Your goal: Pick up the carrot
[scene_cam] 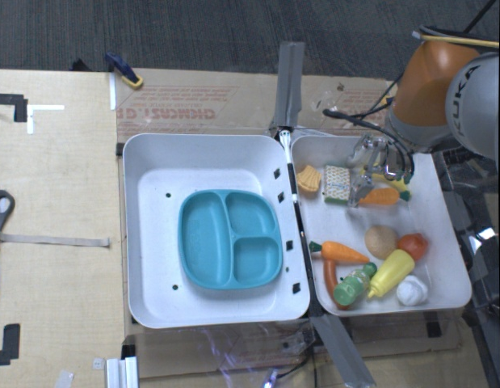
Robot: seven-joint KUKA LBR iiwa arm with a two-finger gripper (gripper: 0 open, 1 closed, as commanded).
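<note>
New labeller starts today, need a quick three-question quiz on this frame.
1. True or false: the teal divided plastic tray sits in the view's right-hand bin.
2. Which lies nearest the gripper? A. yellow squeeze bottle B. short orange toy vegetable C. round white toy
3. Fill in: the long orange carrot with a green top lies in the view's ___ bin.
Key: 1 false; 2 B; 3 right, the shallow white bin.

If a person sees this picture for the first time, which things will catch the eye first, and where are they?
The eye goes first to the turquoise divided tray in the middle of the left bin. Next comes the heap of bright toy food in the right bin: a carrot, a yellow bottle and a tomato near its front. Above it, the gripper reaches down beside another orange carrot.
</note>
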